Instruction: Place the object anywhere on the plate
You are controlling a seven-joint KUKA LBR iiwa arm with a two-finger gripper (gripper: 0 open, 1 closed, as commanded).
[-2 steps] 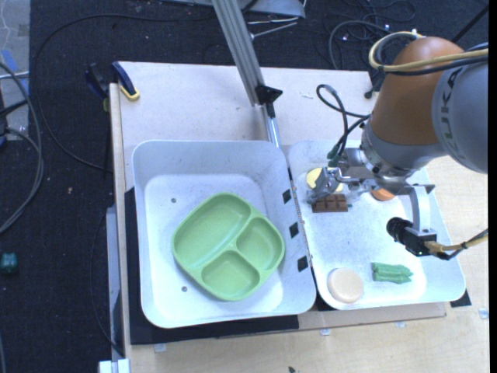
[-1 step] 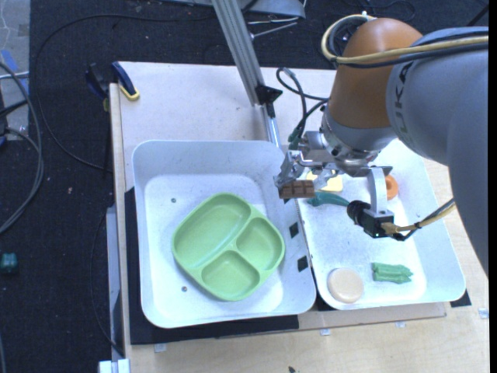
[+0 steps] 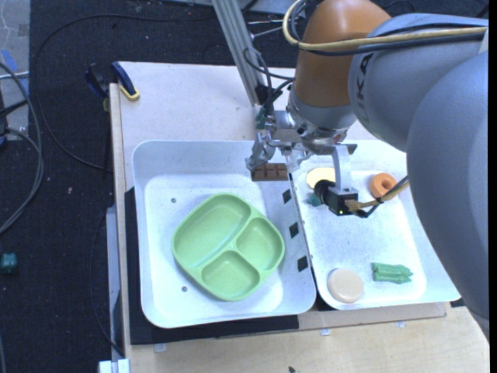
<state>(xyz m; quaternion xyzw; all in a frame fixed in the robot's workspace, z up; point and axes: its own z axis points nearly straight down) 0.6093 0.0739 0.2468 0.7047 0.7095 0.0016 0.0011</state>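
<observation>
Item: brown chocolate bar [image 3: 269, 172] pinched in the jaws of the gripper [image 3: 269, 167], above and beyond the green divided plate [image 3: 227, 245]; placement outstanding.

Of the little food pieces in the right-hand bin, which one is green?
The green piece lying near the front right corner of the right bin. The round one beside it is cream, and the ring farther back is orange.

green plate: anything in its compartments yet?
Empty. All three compartments of the green plate show bare green. The brown block sits at the gripper, above the left bin's far edge.
</observation>
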